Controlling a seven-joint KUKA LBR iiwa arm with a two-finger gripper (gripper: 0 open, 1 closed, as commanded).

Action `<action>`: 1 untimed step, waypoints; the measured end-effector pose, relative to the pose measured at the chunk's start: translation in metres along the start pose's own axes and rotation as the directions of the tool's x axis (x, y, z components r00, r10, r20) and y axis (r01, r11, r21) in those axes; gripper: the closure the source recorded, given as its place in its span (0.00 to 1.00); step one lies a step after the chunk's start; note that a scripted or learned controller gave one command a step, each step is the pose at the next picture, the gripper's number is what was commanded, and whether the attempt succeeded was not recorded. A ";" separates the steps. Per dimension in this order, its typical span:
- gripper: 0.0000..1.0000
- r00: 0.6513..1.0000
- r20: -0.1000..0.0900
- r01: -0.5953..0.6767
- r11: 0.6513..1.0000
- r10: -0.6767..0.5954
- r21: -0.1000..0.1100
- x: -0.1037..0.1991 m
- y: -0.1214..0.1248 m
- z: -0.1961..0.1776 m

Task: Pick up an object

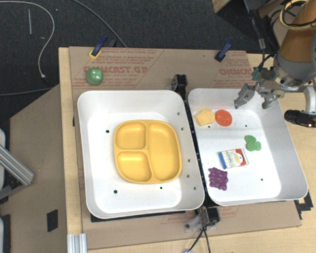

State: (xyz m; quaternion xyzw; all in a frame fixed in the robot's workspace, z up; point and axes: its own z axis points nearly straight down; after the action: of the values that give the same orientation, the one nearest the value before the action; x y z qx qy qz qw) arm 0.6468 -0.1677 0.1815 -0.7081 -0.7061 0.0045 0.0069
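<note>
Tomato [224, 118] in right bin [284, 157], jaws [255, 96] spread open, holding nothing, cardboard-covered bench [142, 67], dark carpet [147, 9] beyond

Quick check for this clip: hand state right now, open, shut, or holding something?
Hand: open, holding nothing, fingers spread above the far edge of the right bin.

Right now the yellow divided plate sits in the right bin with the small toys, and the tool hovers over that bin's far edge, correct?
Not quite. The camera view shows the yellow divided plate in the left bin; the small toys lie in the right bin, and the tool does hover over that bin's far edge.
</note>
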 end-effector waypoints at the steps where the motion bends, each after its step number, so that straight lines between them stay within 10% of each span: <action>1: 0.00 1.000 0.003 0.003 1.000 -0.003 -0.015 0.000 0.003 -0.009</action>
State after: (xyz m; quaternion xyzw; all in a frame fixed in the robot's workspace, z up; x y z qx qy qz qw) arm 0.6503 -0.1673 0.1907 -0.7070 -0.7072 0.0001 0.0006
